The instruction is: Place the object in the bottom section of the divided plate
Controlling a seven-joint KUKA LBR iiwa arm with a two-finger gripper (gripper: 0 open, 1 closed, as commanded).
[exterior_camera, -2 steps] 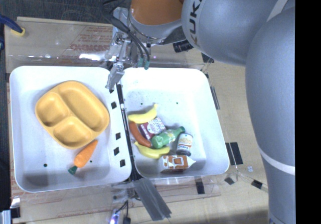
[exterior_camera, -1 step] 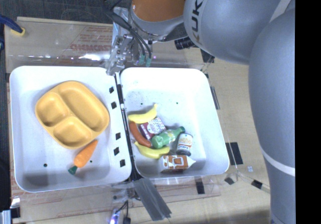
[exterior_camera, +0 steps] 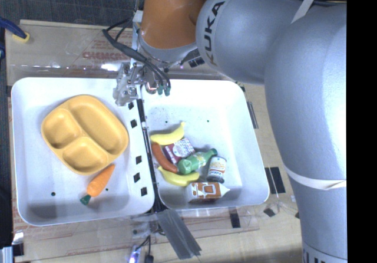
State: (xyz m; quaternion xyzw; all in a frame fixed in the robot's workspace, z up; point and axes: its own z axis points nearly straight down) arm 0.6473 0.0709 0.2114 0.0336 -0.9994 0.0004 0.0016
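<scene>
A yellow divided plate [exterior_camera: 84, 132] lies in the left bin, with its three sections bare. An orange carrot [exterior_camera: 99, 183] with a green tip lies on the bin floor just below the plate's lower edge. My gripper [exterior_camera: 131, 86] hangs over the ridge between the two bins, near their far edge, above and to the right of the plate. I see nothing held in it.
The right bin [exterior_camera: 235, 114] holds a pile near its front: two yellow bananas [exterior_camera: 167, 135], a red sausage-like piece [exterior_camera: 163, 158], a green bottle [exterior_camera: 196, 162], a small jar [exterior_camera: 217, 168] and a carton [exterior_camera: 205, 191]. The arm's grey bulk covers the right side.
</scene>
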